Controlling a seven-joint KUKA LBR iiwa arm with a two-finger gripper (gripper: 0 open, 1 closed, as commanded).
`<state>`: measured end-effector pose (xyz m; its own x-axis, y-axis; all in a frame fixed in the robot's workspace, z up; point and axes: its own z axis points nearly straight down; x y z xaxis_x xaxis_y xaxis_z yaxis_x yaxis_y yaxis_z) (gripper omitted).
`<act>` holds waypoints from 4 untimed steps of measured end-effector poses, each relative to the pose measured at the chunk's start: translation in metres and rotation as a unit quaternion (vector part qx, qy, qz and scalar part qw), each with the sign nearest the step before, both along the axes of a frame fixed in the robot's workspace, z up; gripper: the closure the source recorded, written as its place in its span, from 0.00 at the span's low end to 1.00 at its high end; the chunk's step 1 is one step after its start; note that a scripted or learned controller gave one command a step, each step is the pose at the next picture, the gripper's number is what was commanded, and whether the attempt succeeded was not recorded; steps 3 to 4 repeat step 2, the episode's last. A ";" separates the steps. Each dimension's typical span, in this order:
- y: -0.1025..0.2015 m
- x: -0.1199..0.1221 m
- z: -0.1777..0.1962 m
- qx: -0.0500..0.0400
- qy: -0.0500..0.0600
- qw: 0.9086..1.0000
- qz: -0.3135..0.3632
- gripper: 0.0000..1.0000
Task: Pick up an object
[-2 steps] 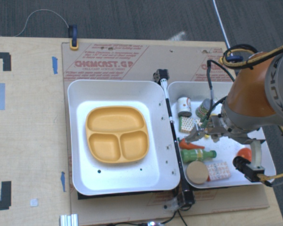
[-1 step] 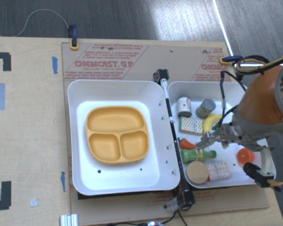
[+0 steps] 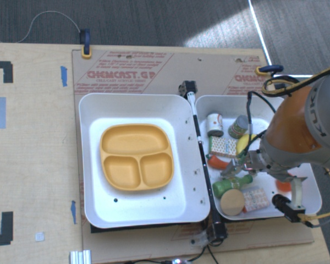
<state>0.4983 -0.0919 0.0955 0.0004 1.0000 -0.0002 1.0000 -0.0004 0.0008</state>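
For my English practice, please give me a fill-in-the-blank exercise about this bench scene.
1. The yellow divided plate has ___ compartments.
2. That plate lies in the ___ bin of the view.
3. The gripper is over the ___ bin of the view.

Missing words: three; left; right

Items other than the pick targets, placed from the gripper (image 3: 239,169):
- White bin (image 3: 93,147), left of it, just beside.
- Yellow three-compartment plate (image 3: 135,142), lying flat in that bin.
- Cardboard sheet with red print (image 3: 121,73), under the bin and running beyond it.
- Blue-and-yellow clamp (image 3: 86,43), far-left corner of the sheet, well away.
- Second clamp (image 3: 268,70), beyond the gripper, slightly right.
- Blue tape strip (image 3: 64,76) and black tape corner (image 3: 4,70), far left on the wooden bench top (image 3: 33,164).
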 end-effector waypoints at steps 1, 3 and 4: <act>0.000 0.000 0.010 -0.001 -0.001 1.000 0.000 1.00; 0.000 0.000 0.010 -0.001 0.000 1.000 0.000 0.00; 0.000 0.000 0.010 -0.001 0.000 1.000 0.000 0.00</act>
